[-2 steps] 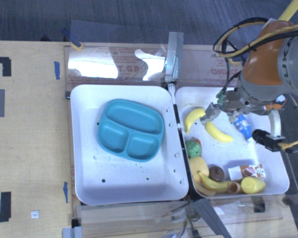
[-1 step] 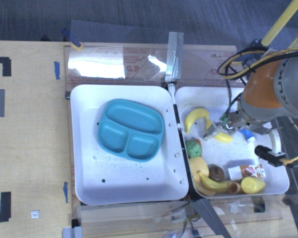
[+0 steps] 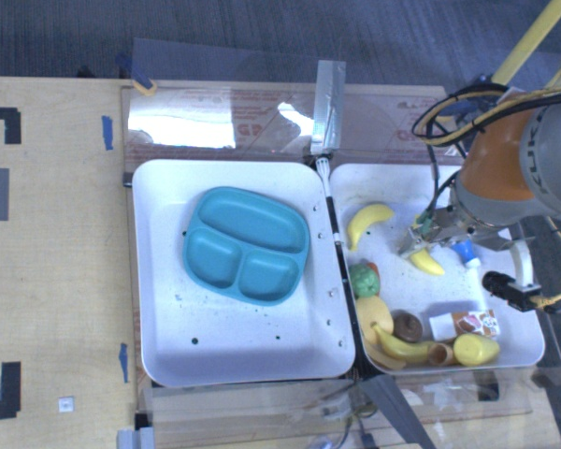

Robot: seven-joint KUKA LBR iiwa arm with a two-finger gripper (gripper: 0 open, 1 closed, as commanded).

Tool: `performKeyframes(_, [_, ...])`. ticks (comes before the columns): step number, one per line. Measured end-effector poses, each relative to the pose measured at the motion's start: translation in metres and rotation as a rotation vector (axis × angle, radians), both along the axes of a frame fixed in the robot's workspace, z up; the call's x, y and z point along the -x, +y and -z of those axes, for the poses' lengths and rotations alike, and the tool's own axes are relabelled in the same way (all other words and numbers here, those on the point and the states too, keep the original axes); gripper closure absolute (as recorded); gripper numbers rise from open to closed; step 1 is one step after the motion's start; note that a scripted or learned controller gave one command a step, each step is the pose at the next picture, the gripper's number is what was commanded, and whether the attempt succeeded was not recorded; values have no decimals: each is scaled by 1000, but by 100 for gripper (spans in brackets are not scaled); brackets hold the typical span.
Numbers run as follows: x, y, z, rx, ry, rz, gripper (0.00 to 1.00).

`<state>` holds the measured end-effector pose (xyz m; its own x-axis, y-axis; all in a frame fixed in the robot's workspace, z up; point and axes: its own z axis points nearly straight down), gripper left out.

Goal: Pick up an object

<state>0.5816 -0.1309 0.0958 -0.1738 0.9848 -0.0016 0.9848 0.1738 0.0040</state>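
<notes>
We see two white bins side by side on the bench: left bin (image 3: 164,325), right bin (image 3: 533,340). The arm (image 3: 524,162) comes in from the right, orange band over the right bin's upper right part. A blue tray (image 3: 246,244) with three compartments lies in the left bin, nothing in it.

All the small stuff is in the right bin. A banana (image 3: 367,221) lies upper left, near the divider. A cluster along the front wall: yellow fruit pieces (image 3: 383,330), a brown round item (image 3: 409,325), a lemon (image 3: 476,349), a small printed packet (image 3: 474,323). A green-and-red item (image 3: 363,278) sits by the divider.

The gripper (image 3: 423,243) is low in the right bin, just above a small yellow piece (image 3: 428,263), tips close to or touching it. We can't tell how the jaws stand, too small and cluttered. A blue-and-white item (image 3: 465,252) lies just beside it.
</notes>
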Motion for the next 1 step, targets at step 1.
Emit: performKeyframes(1, [-40,50,-119,-2,-2,77,100])
